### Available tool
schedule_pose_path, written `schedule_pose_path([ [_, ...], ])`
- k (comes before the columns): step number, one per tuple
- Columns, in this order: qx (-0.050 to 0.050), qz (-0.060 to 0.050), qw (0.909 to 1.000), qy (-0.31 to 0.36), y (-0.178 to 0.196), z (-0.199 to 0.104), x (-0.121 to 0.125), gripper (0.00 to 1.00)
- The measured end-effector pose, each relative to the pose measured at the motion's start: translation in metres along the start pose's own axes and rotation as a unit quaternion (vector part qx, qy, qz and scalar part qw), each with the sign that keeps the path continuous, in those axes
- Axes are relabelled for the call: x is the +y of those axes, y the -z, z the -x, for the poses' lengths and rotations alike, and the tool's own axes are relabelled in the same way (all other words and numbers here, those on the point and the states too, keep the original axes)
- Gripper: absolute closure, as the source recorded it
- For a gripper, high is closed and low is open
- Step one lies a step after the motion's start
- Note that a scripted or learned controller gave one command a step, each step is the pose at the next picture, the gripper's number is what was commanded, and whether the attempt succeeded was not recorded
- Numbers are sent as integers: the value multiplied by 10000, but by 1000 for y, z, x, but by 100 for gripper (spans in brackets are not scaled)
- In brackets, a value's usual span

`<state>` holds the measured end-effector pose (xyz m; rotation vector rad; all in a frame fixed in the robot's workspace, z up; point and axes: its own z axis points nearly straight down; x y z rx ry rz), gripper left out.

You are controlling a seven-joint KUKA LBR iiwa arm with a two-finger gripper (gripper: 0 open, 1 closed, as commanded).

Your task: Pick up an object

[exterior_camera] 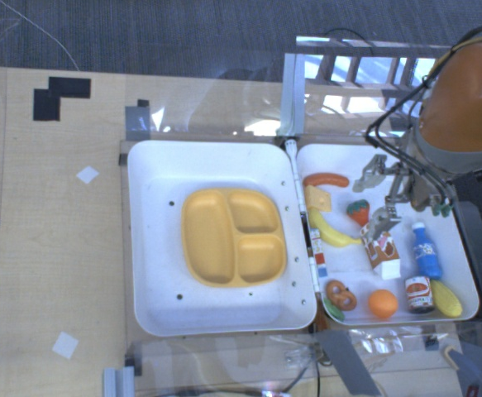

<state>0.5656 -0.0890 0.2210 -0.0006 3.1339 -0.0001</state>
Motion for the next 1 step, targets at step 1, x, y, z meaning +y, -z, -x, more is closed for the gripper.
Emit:
schedule_pose_path([
  [1,-47,-12,9938,1112,-130,-27,-26,0],
])
